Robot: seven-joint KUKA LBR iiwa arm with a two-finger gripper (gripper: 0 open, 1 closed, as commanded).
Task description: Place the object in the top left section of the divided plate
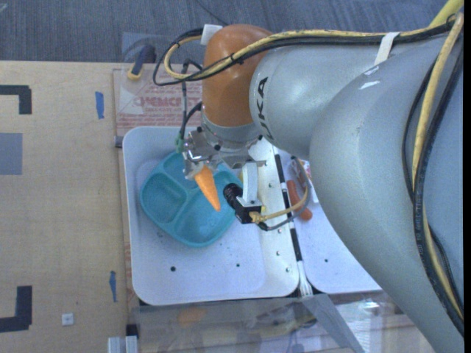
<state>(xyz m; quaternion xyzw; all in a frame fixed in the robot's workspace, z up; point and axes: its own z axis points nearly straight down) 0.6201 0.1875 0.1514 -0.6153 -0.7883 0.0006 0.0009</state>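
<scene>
The orange carrot (208, 187) was clamped at its thick end in the gripper (197, 166), its pointed tip slanting down over the middle of the blue divided plate (173, 208), with the plate's top left section just beside it.

The grey arm with its orange band (234, 72) is extended from the right of the frame to its centre, the two-finger gripper (199, 169) pointed downward.
</scene>
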